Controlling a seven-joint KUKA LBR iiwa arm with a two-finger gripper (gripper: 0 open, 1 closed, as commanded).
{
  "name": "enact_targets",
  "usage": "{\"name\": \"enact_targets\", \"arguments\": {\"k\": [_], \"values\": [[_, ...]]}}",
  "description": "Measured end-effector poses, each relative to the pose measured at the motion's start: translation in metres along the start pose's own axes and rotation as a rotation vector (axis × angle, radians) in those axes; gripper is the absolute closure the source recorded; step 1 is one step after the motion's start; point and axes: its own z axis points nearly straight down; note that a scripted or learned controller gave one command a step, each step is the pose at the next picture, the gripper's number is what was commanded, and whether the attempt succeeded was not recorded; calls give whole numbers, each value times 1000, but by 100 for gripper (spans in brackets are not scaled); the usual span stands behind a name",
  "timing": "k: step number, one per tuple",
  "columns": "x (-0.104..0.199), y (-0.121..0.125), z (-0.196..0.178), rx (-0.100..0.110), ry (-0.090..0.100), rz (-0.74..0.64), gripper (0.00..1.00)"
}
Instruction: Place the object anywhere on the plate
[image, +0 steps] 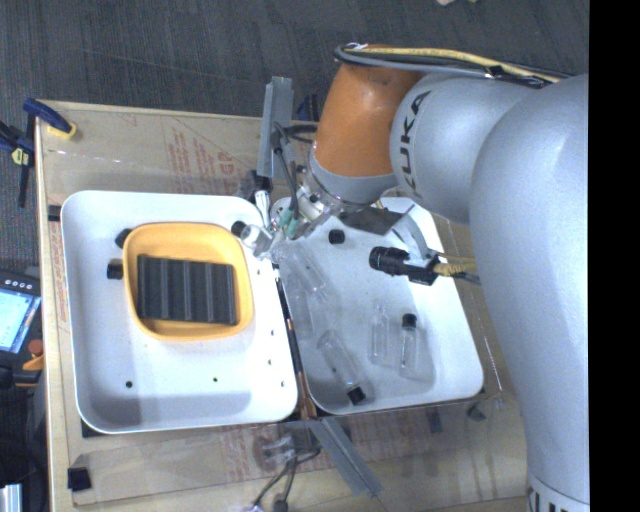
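left white shallow plastic bin (90, 380): holds yellow rounded plate (150, 245) | right white shallow plastic bin (455, 375): clear plastic vials (385, 340) inside | bins touching, side by side

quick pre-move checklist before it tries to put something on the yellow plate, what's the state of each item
1. Plate in place: ok. The yellow plate sits in the left bin, upright, with a dark ribbed insert at its middle.
2. Objects available: ok. Clear vials with black caps lie in the right bin.
3. Gripper position: ok. The gripper is over the seam between the two bins, near the plate's right rim.
4. Object in the gripper: cannot tell; that area is cluttered and partly hidden by the wrist.
5. Path onto the plate: ok. Nothing stands between the gripper and the plate.
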Motion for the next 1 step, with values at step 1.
{"name": "enact_targets", "arguments": {"k": [1], "values": [[0, 0, 0, 0, 0, 0, 0]]}}
